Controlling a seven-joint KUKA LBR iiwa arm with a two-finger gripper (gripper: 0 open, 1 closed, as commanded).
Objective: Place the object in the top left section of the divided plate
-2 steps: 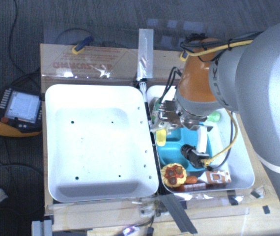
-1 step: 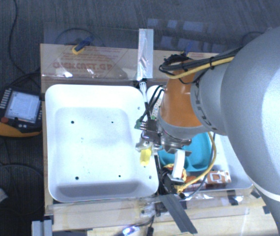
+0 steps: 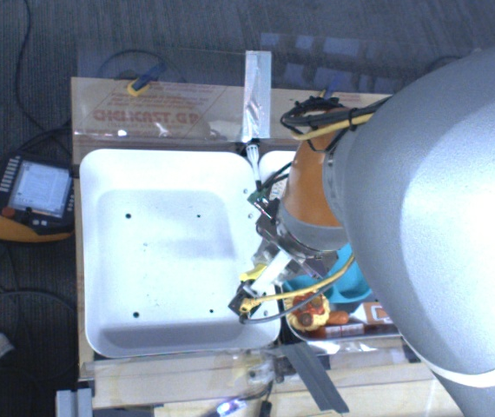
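My grey arm with its orange band (image 3: 308, 194) reaches in from the right and covers most of the right bin. Its gripper (image 3: 269, 263) hangs low over the wall between the two bins, at their near half. Part of a blue divided plate (image 3: 352, 287) shows under the wrist in the right bin; its sections are mostly hidden by the arm. Just in front of the plate lie small orange and red pieces (image 3: 319, 315) that look like toy food. I see nothing clearly held in the gripper.
The left white bin (image 3: 161, 233) takes up the middle of the view. A clear sheet with red lettering (image 3: 161, 115) lies behind the bins. On the dark floor to the left sit a handheld pendant (image 3: 30, 196) and a small grey object (image 3: 0, 346).
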